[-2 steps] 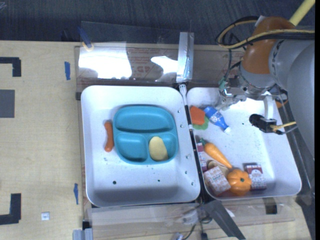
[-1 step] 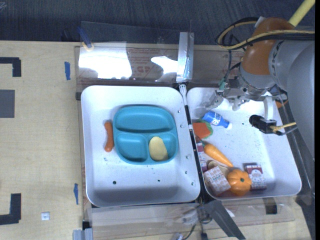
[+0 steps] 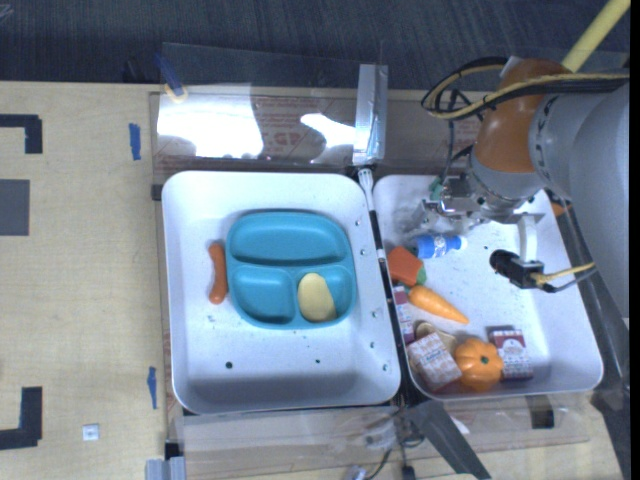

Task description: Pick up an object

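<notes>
Closest to me, along the near edge of the right bin [image 3: 575,368], a small heap is sitting: an orange pumpkin-shaped toy [image 3: 478,360] is leaning against a little printed carton [image 3: 431,358] on its left, and a small red-and-white box [image 3: 510,350] is lying just beside it on the right. A step further in, a toy carrot [image 3: 438,305] is lying at a slant, its thick end pointing towards the wall shared by the two bins. Just past that, an orange-red piece with a green tip [image 3: 405,266] is resting against that wall, and a small blue-and-white object [image 3: 439,245] is lying near it. A black piece on the arm [image 3: 514,266] is hanging over the middle of this bin.

In the left bin [image 3: 190,368], a blue compartment tray [image 3: 290,265] is sitting in the middle. A yellowish, egg-shaped item [image 3: 316,296] is lying in its near right compartment. An orange sausage-like toy [image 3: 217,273] is lying on the bin floor just beside the tray's left side.

Further back, the claw [image 3: 452,208] is hovering over the far part of the right bin, just above the blue-and-white object. I cannot tell from here how it is set. Behind it, the orange band [image 3: 505,138] and the grey body of the arm [image 3: 585,158] are looming over the table [image 3: 80,268].
</notes>
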You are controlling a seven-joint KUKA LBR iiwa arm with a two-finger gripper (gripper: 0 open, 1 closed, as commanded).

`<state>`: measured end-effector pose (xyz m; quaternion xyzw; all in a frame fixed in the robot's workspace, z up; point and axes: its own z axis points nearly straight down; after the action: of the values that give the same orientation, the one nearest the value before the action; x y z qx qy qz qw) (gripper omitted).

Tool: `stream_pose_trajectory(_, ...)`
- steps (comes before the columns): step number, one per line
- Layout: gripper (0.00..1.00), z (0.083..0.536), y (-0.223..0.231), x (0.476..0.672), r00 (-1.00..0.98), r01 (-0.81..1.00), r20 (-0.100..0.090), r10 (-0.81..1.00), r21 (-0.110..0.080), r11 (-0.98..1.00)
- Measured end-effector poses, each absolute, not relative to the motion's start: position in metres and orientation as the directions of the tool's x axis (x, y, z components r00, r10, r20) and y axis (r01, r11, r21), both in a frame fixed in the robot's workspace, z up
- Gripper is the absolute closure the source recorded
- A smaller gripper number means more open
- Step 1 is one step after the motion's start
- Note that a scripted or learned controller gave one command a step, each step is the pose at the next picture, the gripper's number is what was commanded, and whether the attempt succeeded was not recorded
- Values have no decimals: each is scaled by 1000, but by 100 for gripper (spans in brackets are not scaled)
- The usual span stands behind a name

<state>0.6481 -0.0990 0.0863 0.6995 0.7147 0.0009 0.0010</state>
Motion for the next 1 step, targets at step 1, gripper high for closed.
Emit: stream_pose_trajectory(1, 0, 87, -108, 600, -43, 999, -1, 999, 3, 43)
